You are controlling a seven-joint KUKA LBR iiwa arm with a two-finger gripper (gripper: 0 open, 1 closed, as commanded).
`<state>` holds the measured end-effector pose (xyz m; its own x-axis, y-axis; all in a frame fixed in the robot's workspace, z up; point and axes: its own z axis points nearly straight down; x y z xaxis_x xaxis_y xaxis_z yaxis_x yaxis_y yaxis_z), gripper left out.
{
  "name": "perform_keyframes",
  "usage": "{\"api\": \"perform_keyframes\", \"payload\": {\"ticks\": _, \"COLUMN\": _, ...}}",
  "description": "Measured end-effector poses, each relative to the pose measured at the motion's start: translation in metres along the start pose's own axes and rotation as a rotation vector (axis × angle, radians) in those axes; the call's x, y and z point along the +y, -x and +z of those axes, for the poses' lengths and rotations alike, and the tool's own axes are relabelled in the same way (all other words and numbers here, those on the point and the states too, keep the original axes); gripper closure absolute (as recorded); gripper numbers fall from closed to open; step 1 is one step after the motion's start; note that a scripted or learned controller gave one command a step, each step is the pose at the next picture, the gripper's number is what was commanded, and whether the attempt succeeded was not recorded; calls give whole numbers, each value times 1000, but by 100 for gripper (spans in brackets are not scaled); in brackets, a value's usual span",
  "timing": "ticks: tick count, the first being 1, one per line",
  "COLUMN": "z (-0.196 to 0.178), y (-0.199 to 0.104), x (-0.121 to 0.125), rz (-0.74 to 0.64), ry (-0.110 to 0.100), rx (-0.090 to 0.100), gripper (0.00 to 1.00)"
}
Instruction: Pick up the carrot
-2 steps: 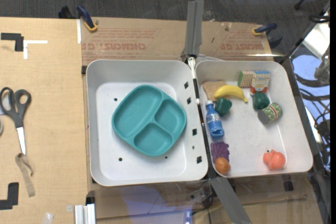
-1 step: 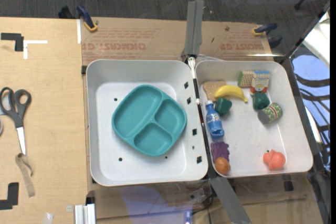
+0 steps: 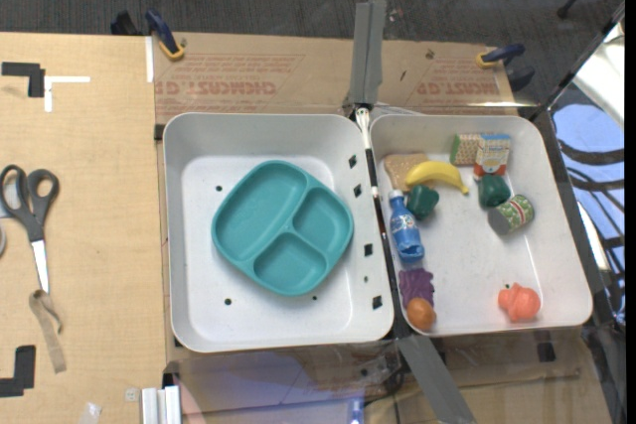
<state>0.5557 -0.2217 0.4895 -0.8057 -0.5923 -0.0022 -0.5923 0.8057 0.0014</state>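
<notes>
**A:** Where's the carrot (image 3: pixel 421 314)?

**B:** Right bin (image 3: pixel 556 243), front-left corner. It's a small orange piece against the front wall, touching a purple item (image 3: pixel 416 285) just behind it. Caveat: there's a second orange, lumpier piece (image 3: pixel 519 302) near the front-right corner of the same bin. At this resolution I can't be sure which of the two is the carrot. I'm going with the left one.

**A:** Jaw state?

**B:** Can't tell from this frame.

**A:** Anything crowding the target?

**B:** Only the purple item. A blue bottle (image 3: pixel 404 228) lies behind that along the left wall. Further back are a dark green piece (image 3: pixel 422 202), a banana (image 3: pixel 437 175) and a tan item (image 3: pixel 399 168).

**A:** Rest of that bin?

**B:** There's a small carton (image 3: pixel 494 152) and a greenish packet (image 3: pixel 464 149) at the back. In front of them are another dark green piece (image 3: pixel 493 191) and a green can (image 3: pixel 514 212) on its side. All are well apart from the carrot.

**A:** Left bin?

**B:** The left bin (image 3: pixel 189 293) holds a teal divided plate (image 3: pixel 283 227), roughly centred and turned at an angle.

**A:** Bench?

**B:** Scissors (image 3: pixel 30 204) lie far left, outside both bins.
</notes>
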Motion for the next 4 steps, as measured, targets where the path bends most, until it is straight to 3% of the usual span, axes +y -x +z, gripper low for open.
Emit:
{"api": "perform_keyframes", "payload": {"ticks": 1, "z": 106, "y": 14, "x": -9, "rz": -436, "ry": 4, "rx": 1, "gripper": 100}}
{"api": "perform_keyframes", "payload": {"ticks": 2, "z": 73, "y": -11, "x": 8, "rz": -919, "ry": 3, "rx": -2, "gripper": 100}}
{"api": "perform_keyframes", "payload": {"ticks": 3, "z": 125, "y": -38, "x": 28, "rz": -1223, "ry": 8, "rx": -2, "gripper": 100}}
{"api": "perform_keyframes", "payload": {"ticks": 4, "z": 140, "y": -58, "x": 51, "rz": -1544, "ry": 9, "rx": -4, "gripper": 100}}
